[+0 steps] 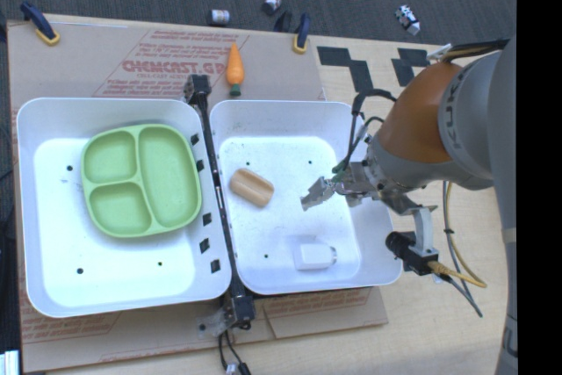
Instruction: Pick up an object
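In the right bin (263, 114) lie a tan bread-roll-shaped object (251, 187) near its left side and a small white block (314, 256) near its front. My gripper (314, 194) hovers over the bin's right half, to the right of the roll and above the white block. Nothing shows between its fingers. The grey arm with its orange band (421, 123) reaches in from the right.
The left bin (35, 215) holds a green divided plate (142, 180). A small orange carrot-shaped item (234, 66) lies on the cardboard behind the bins. Blue clamps (301, 31) sit at the board's back edge. Cables (457, 272) trail at the right.
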Motion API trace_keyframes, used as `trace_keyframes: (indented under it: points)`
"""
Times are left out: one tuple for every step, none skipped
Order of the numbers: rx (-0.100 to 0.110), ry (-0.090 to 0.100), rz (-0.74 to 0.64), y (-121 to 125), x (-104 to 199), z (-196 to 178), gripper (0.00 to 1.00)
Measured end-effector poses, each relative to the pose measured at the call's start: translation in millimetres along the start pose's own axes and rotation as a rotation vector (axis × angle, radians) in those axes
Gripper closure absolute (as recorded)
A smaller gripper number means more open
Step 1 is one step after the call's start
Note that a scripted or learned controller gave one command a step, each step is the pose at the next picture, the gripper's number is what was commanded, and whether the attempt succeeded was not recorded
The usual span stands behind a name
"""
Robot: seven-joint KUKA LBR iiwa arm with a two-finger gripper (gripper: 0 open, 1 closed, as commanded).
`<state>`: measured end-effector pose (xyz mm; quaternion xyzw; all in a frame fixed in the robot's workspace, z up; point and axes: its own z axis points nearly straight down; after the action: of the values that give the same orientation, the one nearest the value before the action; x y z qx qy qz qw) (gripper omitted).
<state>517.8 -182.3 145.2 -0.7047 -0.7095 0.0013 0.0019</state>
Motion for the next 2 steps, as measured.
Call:
trace_keyframes:
  points:
    - [-0.004, 0.000, 0.001, 68.7, -28.5, 14.2, 0.00]
    - [0.000, 0.001, -0.001, -0.1, -28.1, 53.5, 0.00]
